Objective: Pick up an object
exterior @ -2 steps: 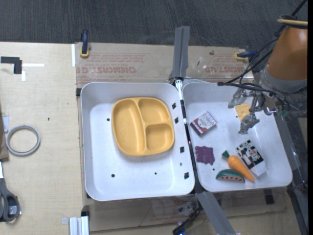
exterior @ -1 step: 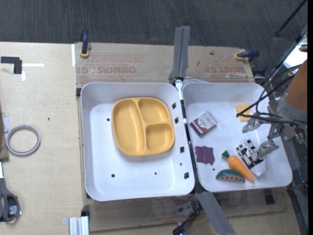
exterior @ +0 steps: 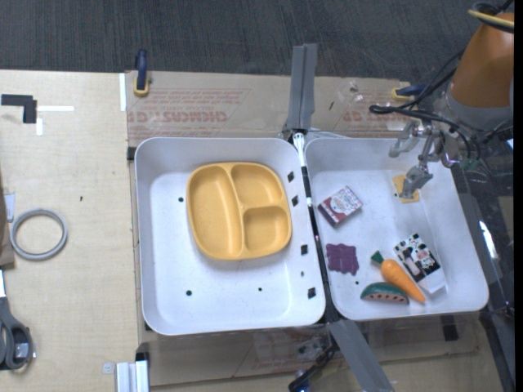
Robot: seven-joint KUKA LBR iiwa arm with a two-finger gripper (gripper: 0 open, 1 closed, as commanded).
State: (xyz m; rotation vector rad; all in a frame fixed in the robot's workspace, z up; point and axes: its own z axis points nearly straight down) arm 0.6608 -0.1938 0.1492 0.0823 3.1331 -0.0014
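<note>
Over the right bin: the gripper (exterior: 419, 175) hangs near the far right corner, on the grey arm (exterior: 482, 55) with its orange band
Gripper: fingers point down at a small yellow-orange piece (exterior: 406, 188); whether they are open or closed on anything cannot be told (cables and shadow clutter the tip)
Yellow-orange piece: lies on the bin floor right beneath the fingertips, touching or nearly so
Right bin (exterior: 466, 219): white and shallow, holding all the loose objects
Red-and-white packet (exterior: 341, 205): left of centre, tilted, well apart from the gripper
Purple piece (exterior: 342, 258): flat on the floor, nearer the front, close to the divider
Carrot (exterior: 397, 275): orange with a green top, lying at a slant near the front
Watermelon slice (exterior: 385, 293): just in front of the carrot, by the near wall
Cow-patterned carton (exterior: 420, 261): black and white, lying just beside the carrot on its right
Left bin (exterior: 155, 243): holds a yellow divided plate (exterior: 239, 211) with three compartments
Bench (exterior: 65, 137): a grey tape ring (exterior: 37, 233) lies at the left
</note>
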